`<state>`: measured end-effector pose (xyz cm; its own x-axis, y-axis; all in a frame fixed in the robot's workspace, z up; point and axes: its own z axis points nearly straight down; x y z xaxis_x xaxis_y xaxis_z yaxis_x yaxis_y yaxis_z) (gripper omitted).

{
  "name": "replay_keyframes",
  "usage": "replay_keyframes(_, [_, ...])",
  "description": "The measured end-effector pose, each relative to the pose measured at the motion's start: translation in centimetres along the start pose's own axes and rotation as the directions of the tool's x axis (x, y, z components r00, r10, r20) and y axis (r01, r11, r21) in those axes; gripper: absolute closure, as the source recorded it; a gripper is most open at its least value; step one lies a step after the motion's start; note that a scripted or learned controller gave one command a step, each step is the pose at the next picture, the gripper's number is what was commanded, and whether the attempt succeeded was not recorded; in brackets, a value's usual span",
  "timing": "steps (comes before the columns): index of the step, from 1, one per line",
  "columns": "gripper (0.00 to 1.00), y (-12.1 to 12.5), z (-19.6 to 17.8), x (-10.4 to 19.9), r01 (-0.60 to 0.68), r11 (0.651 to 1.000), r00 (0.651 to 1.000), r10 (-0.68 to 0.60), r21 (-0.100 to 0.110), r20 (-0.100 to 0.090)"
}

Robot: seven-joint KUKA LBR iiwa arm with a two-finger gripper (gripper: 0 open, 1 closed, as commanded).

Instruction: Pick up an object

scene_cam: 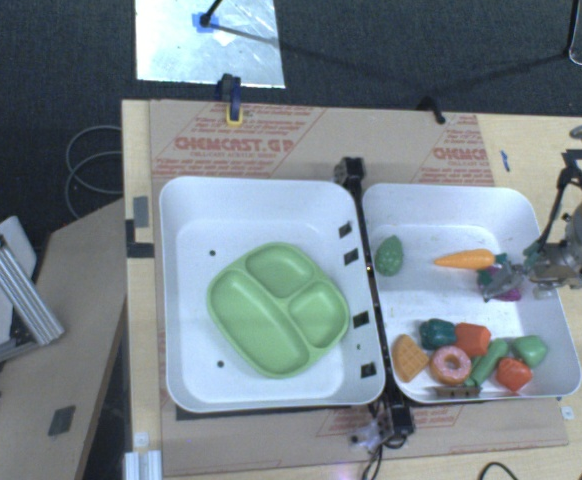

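A purple toy (508, 291) lies in the right bin (441, 200), just below the carrot (465, 260), and the gripper (498, 276) sits on it; how far its fingers are spread cannot be told. A green vegetable (388, 256) rests near the bin's left wall. Along the front lie a doughnut (450, 365), broccoli (436, 332) and a tomato (512, 373). The left bin (261, 200) holds a green divided plate (277, 309).

Cardboard-covered bench (301, 138) bearing two white bins (261, 203)
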<state>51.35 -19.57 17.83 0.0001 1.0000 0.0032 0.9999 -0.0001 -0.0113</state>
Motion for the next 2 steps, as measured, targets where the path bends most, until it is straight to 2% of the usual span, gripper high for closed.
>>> replay_keyframes(1, [0.00, 0.3, -0.5, 0.0, 0.004, 1.000, 1.000, -0.004, -0.009, 0.003])
replay_keyframes(2, [0.00, 0.3, 3.9, 0.1, 0.003, 1.000, 1.000, -0.003, -0.007, 0.002])
